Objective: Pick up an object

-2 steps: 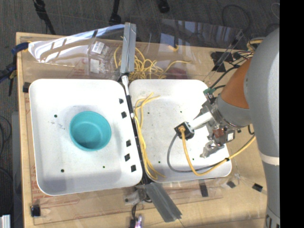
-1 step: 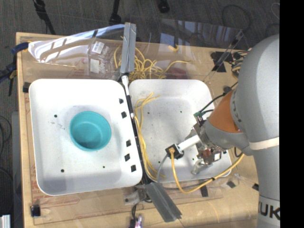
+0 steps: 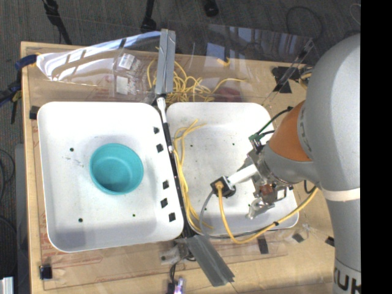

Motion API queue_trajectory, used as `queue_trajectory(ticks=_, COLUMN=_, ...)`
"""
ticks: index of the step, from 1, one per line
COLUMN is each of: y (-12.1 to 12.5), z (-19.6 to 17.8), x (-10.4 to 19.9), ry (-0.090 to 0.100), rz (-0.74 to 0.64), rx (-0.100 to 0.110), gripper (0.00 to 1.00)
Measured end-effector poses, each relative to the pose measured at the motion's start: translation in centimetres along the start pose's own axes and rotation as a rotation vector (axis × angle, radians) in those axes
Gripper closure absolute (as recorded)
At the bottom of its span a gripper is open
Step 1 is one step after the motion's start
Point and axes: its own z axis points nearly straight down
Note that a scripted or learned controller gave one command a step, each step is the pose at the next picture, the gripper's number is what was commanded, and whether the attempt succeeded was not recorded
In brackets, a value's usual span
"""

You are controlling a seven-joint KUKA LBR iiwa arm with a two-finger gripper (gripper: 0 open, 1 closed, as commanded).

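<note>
- The tool [image 3: 264, 202] hangs low over the right bin [image 3: 208, 112], toward its 4 o'clock corner; I cannot tell whether it grips anything.
- The teal bowl [image 3: 117, 168] sits mid left bin [image 3: 55, 118], well apart.
- Yellow cords [image 3: 184, 133] trail near: they could snag a lift.

**Counting what sits on the bench**

We count two shallow white bins, side by side: the left bin [image 3: 55, 225] and the right bin [image 3: 245, 112]. We count one teal bowl [image 3: 117, 168], and it lies in the left bin. We count one grey arm [image 3: 334, 133] with one orange band [image 3: 288, 141] above its wrist, carrying one gripper [image 3: 260, 208] over the right bin. We cannot count the yellow cables [image 3: 184, 87] strand by strand; they tangle together.
</note>
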Motion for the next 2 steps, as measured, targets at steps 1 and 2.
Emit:
queue_trajectory(ticks=1, y=3.1, z=-1.2, x=-0.7, ry=-0.001, rz=-0.068, rx=-0.001, gripper=0.0)
queue_trajectory(ticks=2, y=3.1, z=-11.3, x=-0.6, ry=0.001, rz=-0.546, rx=-0.005, gripper=0.0)
